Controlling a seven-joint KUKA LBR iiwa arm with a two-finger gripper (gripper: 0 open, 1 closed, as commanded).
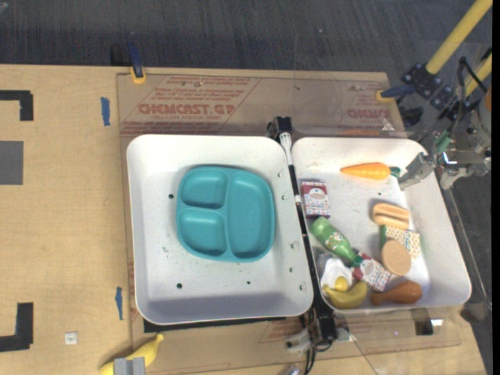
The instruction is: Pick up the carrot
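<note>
The orange carrot [364, 172] lies on its side near the far edge of the right bin [449, 241], with its green top pointing right. My gripper [416, 170] reaches in from the right edge of the view and sits just to the right of the carrot's green end, low over the bin. Nothing shows in its grasp. The wrist behind it is partly cut off at the frame's edge.
Also in the right bin are a small red and white box [315, 198], a green bottle [334, 241], a hot dog [391, 214], a burger [398, 256], a banana [348, 294] and a brown drumstick [398, 291]. A teal divided plate [226, 213] sits in the left bin [148, 209].
</note>
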